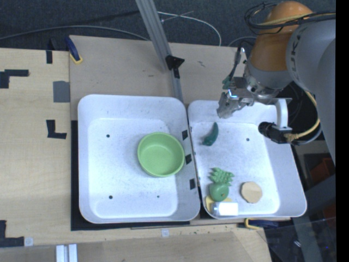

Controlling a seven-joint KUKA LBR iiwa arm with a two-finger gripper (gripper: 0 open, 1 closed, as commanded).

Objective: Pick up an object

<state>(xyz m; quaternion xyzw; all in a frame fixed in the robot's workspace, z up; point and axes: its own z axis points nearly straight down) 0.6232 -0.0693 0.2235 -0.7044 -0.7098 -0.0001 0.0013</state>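
Note:
My gripper (225, 111) hangs over the far left corner of the right bin (283, 162), above and to the right of a dark green curved piece (211, 135) that lies on the bin floor. Nothing shows between the fingers. Toward the bin's near edge lie a green pineapple-shaped toy (220, 183), a tan round piece (251, 192) and a white-and-yellow block (223, 207). A green bowl (160, 154) sits in the left bin (103, 146), right of its middle.
A grey slanted pole (155, 29) runs down to the divide between the bins. Black cables and a connector (272, 131) hang by the wrist over the right bin's far edge. The wooden bench (32, 146) extends to the left.

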